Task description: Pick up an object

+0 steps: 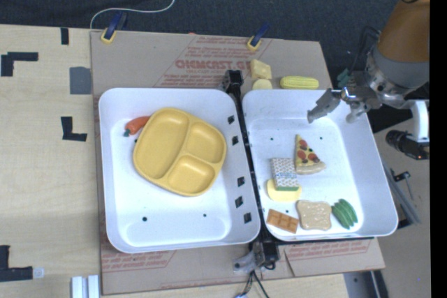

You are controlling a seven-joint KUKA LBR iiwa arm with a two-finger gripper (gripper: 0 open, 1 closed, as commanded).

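Observation:
The right bin (363,150) holds a pizza slice (306,155), a grey patterned block (283,172) lying on a yellow piece (281,191), a waffle square (282,221), a toast slice (313,215) and a green vegetable (344,213). My gripper (336,106) hangs over the bin's far right part, its two fingers spread open with nothing between them. It is up and to the right of the pizza slice, apart from it.
The left bin (119,171) bears a yellow divided plate (179,151), with an orange carrot (137,124) at its far left side. A corn cob (299,83) and pale cheese pieces (260,71) lie on the cardboard behind the right bin.

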